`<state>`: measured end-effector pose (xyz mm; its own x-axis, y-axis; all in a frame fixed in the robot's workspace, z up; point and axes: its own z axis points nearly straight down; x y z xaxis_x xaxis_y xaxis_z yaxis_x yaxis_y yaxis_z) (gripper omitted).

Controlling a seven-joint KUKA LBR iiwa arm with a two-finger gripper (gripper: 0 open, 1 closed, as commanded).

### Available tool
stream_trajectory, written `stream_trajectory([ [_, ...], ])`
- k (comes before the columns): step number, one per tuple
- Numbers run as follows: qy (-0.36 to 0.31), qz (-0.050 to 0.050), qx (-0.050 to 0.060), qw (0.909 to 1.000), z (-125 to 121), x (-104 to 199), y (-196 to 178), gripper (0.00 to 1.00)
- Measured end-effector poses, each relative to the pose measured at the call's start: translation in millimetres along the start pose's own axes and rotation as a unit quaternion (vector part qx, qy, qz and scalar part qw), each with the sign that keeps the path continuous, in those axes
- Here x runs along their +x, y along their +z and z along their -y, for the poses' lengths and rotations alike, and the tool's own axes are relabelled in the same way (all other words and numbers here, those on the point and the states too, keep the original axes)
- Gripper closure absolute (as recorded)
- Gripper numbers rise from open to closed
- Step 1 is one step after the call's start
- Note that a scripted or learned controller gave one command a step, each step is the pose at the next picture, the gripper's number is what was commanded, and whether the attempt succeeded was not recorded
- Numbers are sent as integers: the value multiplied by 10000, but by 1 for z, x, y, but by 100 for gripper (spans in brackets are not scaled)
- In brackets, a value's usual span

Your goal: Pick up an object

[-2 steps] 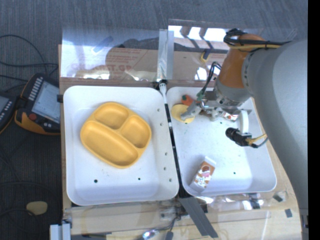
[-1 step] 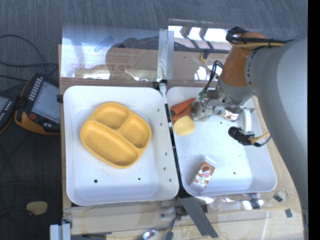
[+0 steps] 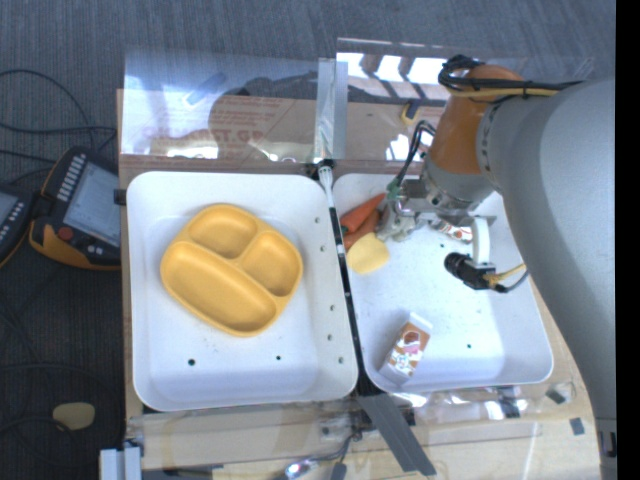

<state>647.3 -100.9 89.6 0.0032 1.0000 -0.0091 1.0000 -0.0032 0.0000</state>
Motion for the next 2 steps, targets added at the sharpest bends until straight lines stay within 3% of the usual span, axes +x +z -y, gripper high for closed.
stream_trajectory([
  [1,0,5,-28,10000,-1,0,1,0],
  [2,-12,-4,-24,10000,-22,1,1,0],
])
